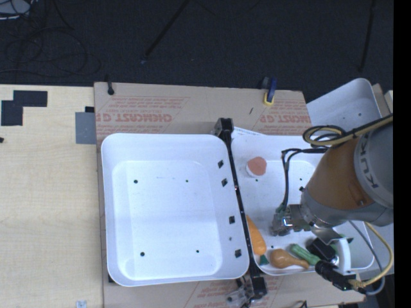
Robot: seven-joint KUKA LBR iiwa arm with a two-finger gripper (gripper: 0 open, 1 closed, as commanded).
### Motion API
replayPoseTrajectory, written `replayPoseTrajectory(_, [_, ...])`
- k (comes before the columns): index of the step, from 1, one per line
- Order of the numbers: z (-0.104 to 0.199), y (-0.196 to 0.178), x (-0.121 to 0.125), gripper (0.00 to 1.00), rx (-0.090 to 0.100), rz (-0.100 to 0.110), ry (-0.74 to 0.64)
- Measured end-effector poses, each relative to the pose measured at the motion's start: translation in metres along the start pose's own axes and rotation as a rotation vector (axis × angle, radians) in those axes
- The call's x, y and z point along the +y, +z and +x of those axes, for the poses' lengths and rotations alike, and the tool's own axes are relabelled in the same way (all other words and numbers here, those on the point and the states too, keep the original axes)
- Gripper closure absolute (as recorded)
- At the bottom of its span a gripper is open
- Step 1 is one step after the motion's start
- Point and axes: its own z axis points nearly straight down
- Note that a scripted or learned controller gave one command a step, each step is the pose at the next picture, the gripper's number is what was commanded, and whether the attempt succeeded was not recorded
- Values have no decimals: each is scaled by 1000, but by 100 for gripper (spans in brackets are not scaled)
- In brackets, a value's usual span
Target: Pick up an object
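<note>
The arm's pincer (280,222) sits low inside the right bin (273,188), near its middle. Whether it is apart or together cannot be told, and nothing is seen between its tips. A round pink object (257,166) lies beyond the pincer, apart from it. An orange carrot-shaped object (256,237) lies near the pincer, along the bin's left wall. A tan object (280,258) and a green object (305,255) lie at the bin's near edge.

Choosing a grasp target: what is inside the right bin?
The right bin holds a pinkish round piece, an orange carrot-like piece, a tan piece and a green piece. The arm covers the bin's right part.
</note>
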Motion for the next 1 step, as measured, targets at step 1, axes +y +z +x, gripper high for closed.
replayPoseTrajectory(1, [22,0,-9,100,-4,-3,3])
